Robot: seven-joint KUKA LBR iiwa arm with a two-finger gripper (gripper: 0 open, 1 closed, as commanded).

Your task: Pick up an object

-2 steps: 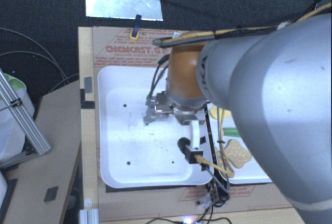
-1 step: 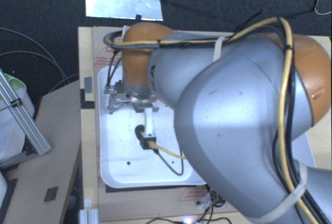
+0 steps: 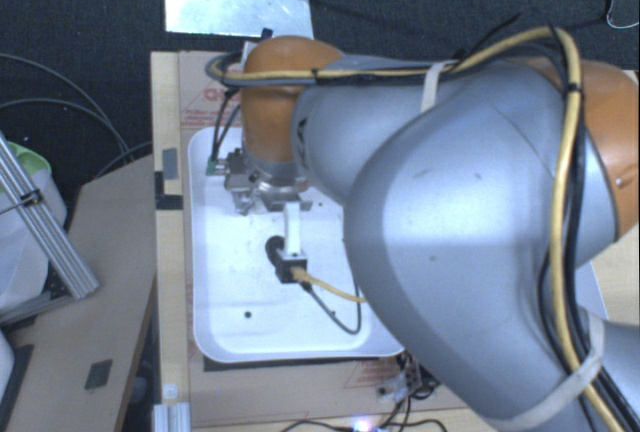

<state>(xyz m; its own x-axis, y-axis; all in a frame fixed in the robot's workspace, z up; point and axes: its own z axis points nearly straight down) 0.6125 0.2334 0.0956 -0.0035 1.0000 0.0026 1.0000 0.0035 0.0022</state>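
Frankly, the only candidate I can make out is a small dark speck (image 3: pixel 247 313) on the floor of the shallow white plastic bin (image 3: pixel 212 325). It is too small for me to tell whether it is a pickable object or just a mark. It sits in the near part of that bin, toward the lower edge of the camera view, with bare white floor all round it. I can read no long axis from it, so I judge that direction matters more than approach angle. My pincer (image 3: pixel 262 192) hangs over the far half of the same bin, so the speck lies from it toward the near rim and a touch to the view's left. Whether my pincer is apart or together I cannot tell. My bulky grey arm (image 3: pixel 450 220), with its orange band (image 3: pixel 272 105), covers the bin's right side, so anything lying there is hidden. With only 1 arm, I judge the coming move calls for a shift toward the near rim before descending.
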